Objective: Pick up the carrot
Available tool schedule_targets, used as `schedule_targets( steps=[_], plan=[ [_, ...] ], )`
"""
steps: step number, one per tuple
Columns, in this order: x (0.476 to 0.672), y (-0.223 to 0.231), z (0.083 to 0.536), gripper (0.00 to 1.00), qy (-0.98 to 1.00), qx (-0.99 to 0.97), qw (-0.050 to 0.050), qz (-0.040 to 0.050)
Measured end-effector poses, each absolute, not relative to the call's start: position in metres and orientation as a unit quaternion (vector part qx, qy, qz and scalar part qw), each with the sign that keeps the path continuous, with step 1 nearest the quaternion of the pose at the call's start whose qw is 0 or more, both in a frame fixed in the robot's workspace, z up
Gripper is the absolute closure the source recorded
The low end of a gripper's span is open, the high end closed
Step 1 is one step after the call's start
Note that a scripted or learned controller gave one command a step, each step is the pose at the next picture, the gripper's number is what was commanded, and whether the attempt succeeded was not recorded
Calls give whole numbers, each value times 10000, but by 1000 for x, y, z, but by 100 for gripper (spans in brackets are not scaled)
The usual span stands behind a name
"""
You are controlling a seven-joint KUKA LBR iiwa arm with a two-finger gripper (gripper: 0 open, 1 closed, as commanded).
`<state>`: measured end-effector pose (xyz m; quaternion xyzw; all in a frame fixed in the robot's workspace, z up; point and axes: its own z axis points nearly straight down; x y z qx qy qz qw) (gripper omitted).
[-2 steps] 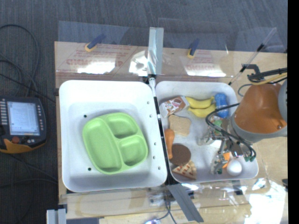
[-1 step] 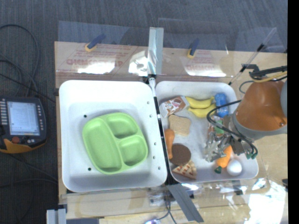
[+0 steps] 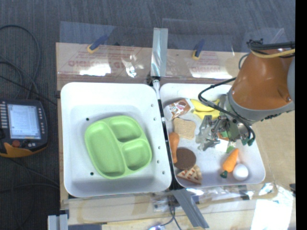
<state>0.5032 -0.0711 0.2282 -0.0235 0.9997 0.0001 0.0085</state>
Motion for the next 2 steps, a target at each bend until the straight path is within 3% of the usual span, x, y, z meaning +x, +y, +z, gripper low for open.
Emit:
schedule_targets(
  steps=[1,2],
  plan=[
    [514,-125,145,100,9581,-2864,-14,14],
    [524,-187,92,100,9219,-3875,36,-2]
  ],
)
